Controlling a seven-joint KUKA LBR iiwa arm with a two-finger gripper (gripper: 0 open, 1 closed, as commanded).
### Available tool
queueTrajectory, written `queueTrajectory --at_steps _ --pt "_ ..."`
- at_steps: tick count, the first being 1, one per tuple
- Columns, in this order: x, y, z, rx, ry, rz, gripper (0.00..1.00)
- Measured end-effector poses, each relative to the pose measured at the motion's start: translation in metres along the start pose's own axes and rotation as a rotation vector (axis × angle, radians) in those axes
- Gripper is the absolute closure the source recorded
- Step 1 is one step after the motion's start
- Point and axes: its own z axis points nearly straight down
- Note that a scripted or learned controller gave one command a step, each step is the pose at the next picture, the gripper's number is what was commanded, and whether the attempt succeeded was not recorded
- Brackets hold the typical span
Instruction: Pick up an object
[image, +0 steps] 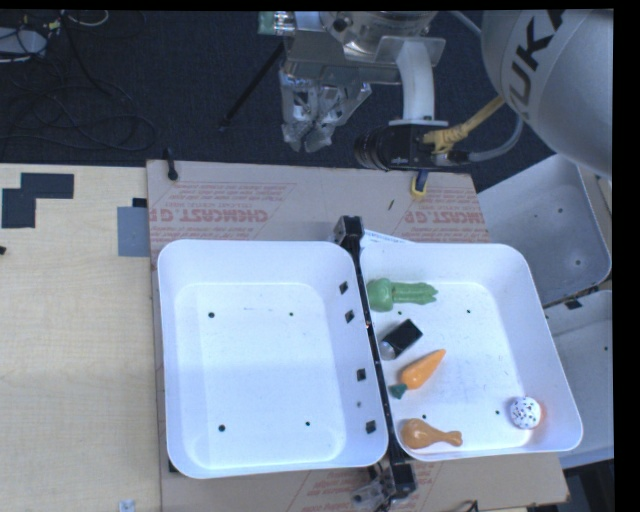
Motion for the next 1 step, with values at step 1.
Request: queueTrajectory --at_steps 1 --pt "0.0328 -0.047 0.0 0.0 0.0 0.0 1.0"
